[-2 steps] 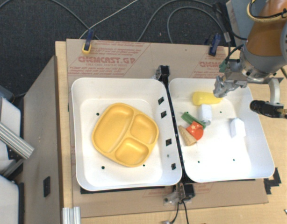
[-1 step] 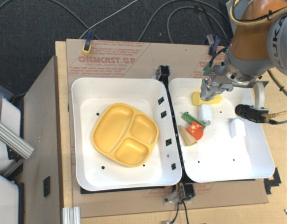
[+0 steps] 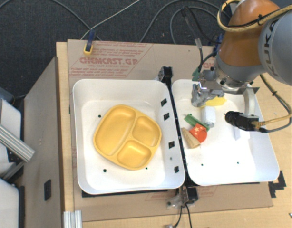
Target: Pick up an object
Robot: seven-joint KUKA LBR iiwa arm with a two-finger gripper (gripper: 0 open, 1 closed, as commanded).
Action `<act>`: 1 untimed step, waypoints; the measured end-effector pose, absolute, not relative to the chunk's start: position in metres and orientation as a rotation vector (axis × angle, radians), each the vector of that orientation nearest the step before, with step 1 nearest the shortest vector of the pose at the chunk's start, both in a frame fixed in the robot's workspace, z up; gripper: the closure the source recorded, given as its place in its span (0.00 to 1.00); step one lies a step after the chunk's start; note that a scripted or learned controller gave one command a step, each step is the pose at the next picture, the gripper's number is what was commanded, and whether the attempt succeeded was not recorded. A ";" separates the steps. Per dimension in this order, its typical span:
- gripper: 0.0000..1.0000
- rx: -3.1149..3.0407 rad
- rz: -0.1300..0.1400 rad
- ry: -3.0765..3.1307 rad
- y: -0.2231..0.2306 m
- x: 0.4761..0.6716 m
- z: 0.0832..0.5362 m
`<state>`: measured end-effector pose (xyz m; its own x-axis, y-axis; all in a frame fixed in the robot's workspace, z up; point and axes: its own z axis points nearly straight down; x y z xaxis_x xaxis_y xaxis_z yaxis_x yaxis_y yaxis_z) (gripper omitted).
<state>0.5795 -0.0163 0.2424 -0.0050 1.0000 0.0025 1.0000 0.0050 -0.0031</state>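
Note:
In the right bin a small heap lies near the left wall: a green piece, a red piece and a tan wedge. A yellow item and a pale white piece lie just behind them. My gripper hangs low over the bin's back left part, right beside the yellow item and a little behind the green piece. I see nothing held in it.
The left bin holds a yellow divided plate. A black divider with clips runs between the two bins. Cables trail over the dark floor behind the bench. Bare white floor shows in the right bin's front and right parts.

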 end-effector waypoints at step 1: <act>1.00 -2.209 0.000 -2.227 0.045 0.562 0.242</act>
